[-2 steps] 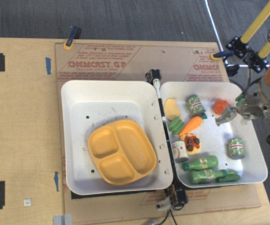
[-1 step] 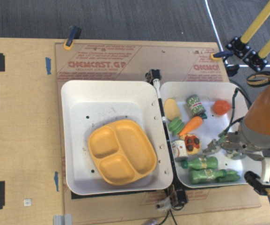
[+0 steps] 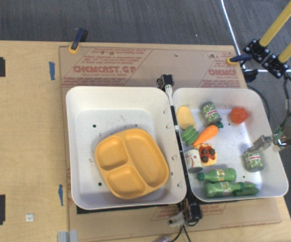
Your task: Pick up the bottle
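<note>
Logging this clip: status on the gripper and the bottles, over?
Gripper low at right bin's right side, holding nothing visible. Two green bottles lying along front wall, untouched. Green can directly beside gripper; bottles crowded by small can.

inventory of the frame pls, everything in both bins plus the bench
bins: 2, white, side by side on the bench
plate: 1, yellow, three compartments, left bin
bottles: 2, green, lying at the right bin's near edge
cans: 2, green labels, one at the right bin's far side, one near its right wall
carrot: 1, orange, green top, right bin
tomato: 1, red, far right corner
clamps: 2, blue and orange, far edge of the board
gripper: 1, grey, over the right bin's right side
</note>
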`<action>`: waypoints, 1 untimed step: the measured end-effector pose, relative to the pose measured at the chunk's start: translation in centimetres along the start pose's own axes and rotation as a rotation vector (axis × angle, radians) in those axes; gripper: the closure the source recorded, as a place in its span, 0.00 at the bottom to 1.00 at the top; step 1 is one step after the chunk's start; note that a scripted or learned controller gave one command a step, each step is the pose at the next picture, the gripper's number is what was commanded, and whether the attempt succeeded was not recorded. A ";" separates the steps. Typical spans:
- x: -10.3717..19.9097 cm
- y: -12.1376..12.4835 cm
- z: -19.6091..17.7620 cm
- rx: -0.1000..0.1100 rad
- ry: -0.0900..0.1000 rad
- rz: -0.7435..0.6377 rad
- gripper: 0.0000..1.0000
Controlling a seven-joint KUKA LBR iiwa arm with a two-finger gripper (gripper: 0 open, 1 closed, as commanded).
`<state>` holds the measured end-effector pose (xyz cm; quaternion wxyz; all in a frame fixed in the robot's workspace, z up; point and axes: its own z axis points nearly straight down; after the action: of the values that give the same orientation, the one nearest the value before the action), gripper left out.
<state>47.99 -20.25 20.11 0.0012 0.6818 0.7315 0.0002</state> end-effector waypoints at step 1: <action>4.1 0.2 10.6 0.001 0.001 0.177 0.00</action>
<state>47.96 -16.14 9.46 0.0007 0.7439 0.6683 0.0004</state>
